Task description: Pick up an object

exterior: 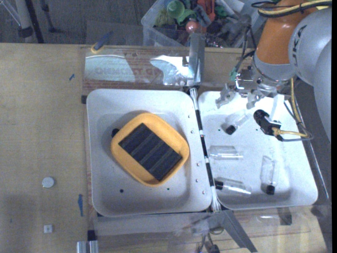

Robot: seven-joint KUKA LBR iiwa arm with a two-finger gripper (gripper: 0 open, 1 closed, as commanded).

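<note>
The tray (pixel 149 149) in the left white bin (pixel 100 194) is yellow with a black ribbed panel. Clear tubes (pixel 226 153) with black caps lie in the right white bin (pixel 303 186). The bench (pixel 37 115) is tan.

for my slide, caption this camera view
Gripper above right bin of clear tubes; yellow block in left bin.

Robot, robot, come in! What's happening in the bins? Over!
Gripper over right bin, holding nothing. Clear tubes lying loose. Yellow tray in left bin.

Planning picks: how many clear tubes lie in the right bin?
4: one tube near the gripper, one mid-left, one front-left, one front-right. The arm may hide more.
</note>
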